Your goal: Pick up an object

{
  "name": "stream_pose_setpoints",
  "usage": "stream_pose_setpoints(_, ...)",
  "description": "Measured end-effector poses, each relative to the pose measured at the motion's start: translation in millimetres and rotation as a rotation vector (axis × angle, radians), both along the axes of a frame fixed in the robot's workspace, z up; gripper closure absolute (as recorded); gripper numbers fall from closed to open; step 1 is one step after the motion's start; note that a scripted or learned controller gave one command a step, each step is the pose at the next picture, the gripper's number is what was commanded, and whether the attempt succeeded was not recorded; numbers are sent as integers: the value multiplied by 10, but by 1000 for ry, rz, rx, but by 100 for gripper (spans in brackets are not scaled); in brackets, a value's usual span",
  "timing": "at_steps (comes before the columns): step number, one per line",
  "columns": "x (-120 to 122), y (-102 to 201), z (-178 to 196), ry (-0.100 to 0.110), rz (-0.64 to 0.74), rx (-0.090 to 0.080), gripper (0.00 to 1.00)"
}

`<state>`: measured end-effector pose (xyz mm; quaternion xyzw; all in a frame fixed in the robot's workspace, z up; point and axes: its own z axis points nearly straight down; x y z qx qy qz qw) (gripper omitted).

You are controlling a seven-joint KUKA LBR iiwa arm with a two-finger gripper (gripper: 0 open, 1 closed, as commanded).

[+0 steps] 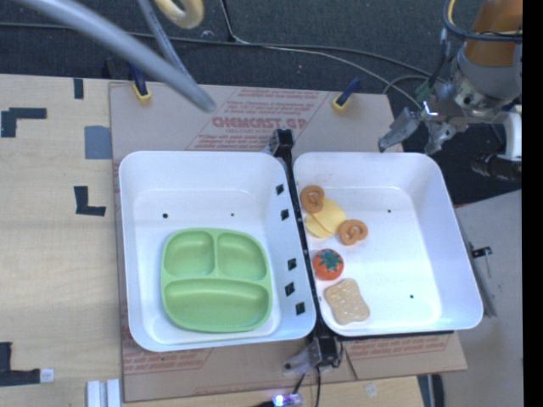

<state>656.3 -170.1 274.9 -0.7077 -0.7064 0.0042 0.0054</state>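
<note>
- Nearest to the camera, in the right bin (pixel 424 176): a pale toast slice (pixel 347 301), flat on the bin floor close to the front-left corner, long axis running from upper left to lower right, broader end toward the front wall.
- Just behind the toast, apart from it: a red tomato (pixel 328 264) with a green top, roundish, no clear long axis.
- Further back and slightly right: a small brown pretzel (pixel 353 231), lying flat, touching the right end of a yellow cheese piece (pixel 323 220).
- Cheese piece lying flat, long axis from lower left to upper right.
- Behind the cheese, overlapping its back edge: a second brown ring-shaped pretzel (pixel 312 198), near the divider between the bins.
- In the left bin (pixel 140 185): a green divided plate (pixel 216 280), three compartments, long axis left to right, large compartment toward the front.
- Farthest, above the back-right corner of the right bin: gripper (pixel 416 132), hanging over the bin's rim, well apart from all food pieces, fingers spread apart, with nothing between them.
</note>
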Motion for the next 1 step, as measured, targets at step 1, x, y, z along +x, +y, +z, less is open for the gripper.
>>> stream_pose_setpoints(1, 19, 6, 83, -12, 3, -2, 0)
